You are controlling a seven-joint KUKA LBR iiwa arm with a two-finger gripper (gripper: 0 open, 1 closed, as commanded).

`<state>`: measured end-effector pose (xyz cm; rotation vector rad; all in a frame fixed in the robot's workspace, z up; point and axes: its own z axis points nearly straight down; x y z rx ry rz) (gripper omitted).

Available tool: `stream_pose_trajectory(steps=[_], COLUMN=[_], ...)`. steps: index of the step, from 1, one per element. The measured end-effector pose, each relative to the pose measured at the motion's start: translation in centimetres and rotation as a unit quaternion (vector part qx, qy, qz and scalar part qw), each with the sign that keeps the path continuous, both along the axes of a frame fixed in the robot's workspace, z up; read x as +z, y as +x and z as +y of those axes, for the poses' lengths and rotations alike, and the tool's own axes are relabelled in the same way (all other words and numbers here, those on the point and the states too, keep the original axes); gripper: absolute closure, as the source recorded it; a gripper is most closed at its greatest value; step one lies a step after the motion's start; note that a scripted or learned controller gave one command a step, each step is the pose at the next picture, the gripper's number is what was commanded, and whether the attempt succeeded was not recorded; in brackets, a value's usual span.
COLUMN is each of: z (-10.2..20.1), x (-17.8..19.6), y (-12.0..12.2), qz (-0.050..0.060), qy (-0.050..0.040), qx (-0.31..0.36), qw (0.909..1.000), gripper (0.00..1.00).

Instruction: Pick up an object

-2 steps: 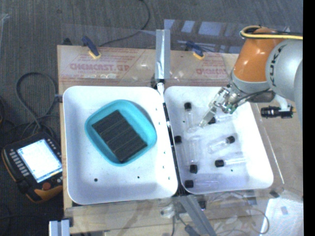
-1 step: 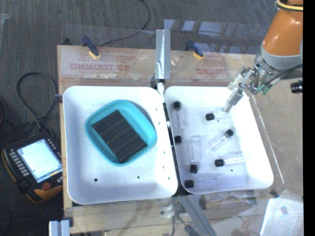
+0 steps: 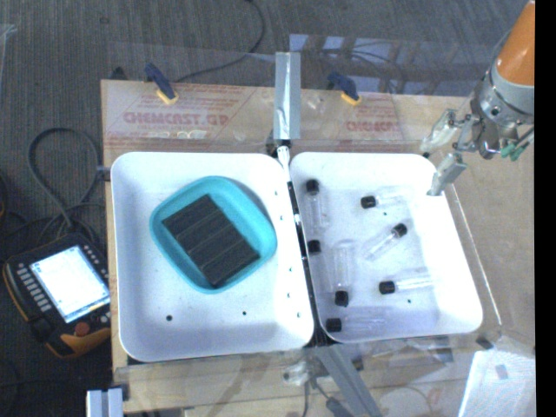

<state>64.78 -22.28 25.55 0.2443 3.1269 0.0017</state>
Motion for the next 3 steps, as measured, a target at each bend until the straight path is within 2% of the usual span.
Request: stream_pose_trajectory(steps=[1,2,3], z=[4.1,1.8,0.1], x=[-13.2,-0.1,9.8], y=[1.4,-0.1,2.2], qz=[0.001,0.000,-0.001], qy=[0.0011,-0.0007,-0.0008], qx=[0.022,0.087,0.162], qw=[0.9998,0.9962,0.9868], gripper=[0.00,0.00,0.00])
